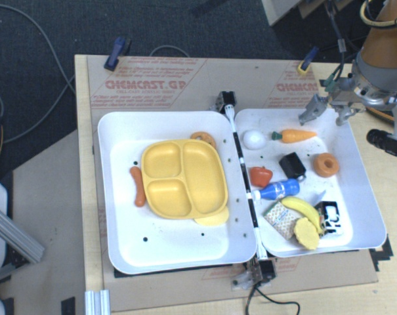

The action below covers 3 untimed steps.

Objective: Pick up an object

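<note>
Carrot [296, 136]: upper part of right bin [367, 202], lying flat, nothing touching it.
Gripper [328, 110]: upper right of frame, above bin's top edge, fingers apart, nothing betw. them.
Doughnut [326, 165]: near carrot, possibly a toy.

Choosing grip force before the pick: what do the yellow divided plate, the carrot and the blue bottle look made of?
The yellow divided plate looks like moulded plastic: uniform colour, soft sheen, rounded compartment walls. The carrot seems a plastic toy, with evenly orange, smooth skin and a small green tip. The blue bottle is probably glossy plastic, though it is too small to be sure.
</note>
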Tool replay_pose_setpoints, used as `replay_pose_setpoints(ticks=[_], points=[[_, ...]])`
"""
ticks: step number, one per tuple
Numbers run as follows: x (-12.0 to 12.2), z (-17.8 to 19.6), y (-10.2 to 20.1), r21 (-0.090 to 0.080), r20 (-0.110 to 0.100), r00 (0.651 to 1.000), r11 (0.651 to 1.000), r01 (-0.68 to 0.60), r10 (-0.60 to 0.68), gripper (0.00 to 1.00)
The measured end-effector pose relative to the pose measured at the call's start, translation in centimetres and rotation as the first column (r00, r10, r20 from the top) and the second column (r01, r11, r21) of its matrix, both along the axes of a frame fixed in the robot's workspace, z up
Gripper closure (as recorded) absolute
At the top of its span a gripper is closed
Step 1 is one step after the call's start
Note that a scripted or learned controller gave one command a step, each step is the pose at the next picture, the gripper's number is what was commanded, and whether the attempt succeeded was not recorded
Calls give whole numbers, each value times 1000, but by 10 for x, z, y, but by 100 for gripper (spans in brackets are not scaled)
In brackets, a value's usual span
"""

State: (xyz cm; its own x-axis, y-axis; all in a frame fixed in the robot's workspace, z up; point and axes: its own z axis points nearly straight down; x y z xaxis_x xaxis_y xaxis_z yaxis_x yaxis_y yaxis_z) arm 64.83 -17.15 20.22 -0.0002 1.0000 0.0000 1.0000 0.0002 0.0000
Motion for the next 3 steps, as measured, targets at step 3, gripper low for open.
replay_pose_setpoints(ticks=[3], points=[[-6,-117,14,-1,1,1000,1000,-1,1,0]])
